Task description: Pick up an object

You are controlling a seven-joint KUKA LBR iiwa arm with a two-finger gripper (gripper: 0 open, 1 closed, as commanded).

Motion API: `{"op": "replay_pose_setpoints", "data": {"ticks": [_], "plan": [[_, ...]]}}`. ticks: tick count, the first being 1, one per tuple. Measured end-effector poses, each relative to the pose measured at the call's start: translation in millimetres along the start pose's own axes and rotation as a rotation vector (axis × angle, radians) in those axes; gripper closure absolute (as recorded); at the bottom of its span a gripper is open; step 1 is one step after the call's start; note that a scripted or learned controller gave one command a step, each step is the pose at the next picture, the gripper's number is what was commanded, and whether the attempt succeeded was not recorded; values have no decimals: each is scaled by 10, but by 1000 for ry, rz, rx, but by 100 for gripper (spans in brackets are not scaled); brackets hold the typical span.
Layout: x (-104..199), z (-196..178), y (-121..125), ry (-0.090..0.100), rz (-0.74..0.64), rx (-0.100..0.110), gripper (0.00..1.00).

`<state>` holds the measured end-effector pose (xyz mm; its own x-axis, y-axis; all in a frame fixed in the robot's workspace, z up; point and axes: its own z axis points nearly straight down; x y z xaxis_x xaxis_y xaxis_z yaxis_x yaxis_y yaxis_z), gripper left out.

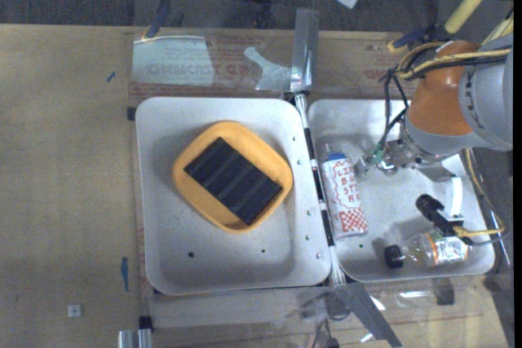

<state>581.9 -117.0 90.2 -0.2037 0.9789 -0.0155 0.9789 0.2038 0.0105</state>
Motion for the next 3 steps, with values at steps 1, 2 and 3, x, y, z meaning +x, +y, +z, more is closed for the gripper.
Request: {"op": "replay_pose_setpoints", "data": {"ticks": [1,2,3], "plan": [[-118,40,854,13,-77,7,0],[16,21,280,14,-104,4,0],[163,-454,-594,16,-159,9,0]]}}
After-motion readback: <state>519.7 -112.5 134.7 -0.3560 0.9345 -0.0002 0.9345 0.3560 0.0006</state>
